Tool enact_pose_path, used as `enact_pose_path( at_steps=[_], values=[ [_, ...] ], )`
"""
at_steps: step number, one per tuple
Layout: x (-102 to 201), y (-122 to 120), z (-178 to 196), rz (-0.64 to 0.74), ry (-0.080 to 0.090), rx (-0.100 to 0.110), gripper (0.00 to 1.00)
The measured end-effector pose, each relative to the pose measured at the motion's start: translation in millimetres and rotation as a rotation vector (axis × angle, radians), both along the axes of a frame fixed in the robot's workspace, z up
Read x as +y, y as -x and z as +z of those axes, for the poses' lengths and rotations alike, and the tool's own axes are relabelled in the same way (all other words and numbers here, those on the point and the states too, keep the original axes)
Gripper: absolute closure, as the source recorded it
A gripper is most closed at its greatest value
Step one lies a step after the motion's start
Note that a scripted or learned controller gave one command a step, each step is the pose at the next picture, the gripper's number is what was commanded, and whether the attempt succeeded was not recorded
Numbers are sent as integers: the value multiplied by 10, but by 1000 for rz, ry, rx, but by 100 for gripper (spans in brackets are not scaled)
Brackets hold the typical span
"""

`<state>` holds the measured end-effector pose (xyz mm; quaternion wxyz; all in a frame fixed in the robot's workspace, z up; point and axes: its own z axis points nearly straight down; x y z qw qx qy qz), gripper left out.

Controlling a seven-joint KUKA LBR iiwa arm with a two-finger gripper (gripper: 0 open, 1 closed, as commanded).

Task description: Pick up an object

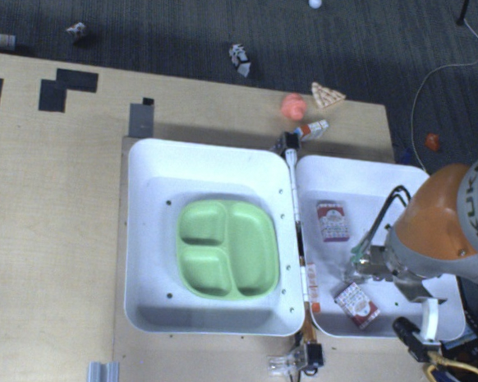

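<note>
Hovering in the right bin (451, 326), the gripper (356, 268) (grip state unclear) still needed lowering onto the near packet (355, 304).

Green tray (247, 248), white bins (150, 220), red-and-white packets (332, 221)

My own wrist (433, 234) covers the right side of the right bin (339, 171), and my claw is tucked beneath it, so I cannot tell how my fingers stand. My arm runs off the right edge. The print on the red-and-white packet (332, 221) is too small to read.
</note>
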<state>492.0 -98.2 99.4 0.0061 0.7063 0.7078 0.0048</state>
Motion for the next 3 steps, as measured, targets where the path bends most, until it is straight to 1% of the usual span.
enact_pose_path(
  at_steps=[1, 2, 3],
  values=[
    [1, 1, -1, 1, 0, 0, 0],
    [7, -15, 105, 2, 0, -4, 100],
    [7, -14, 104, 2, 0, -3, 0]
  ],
)
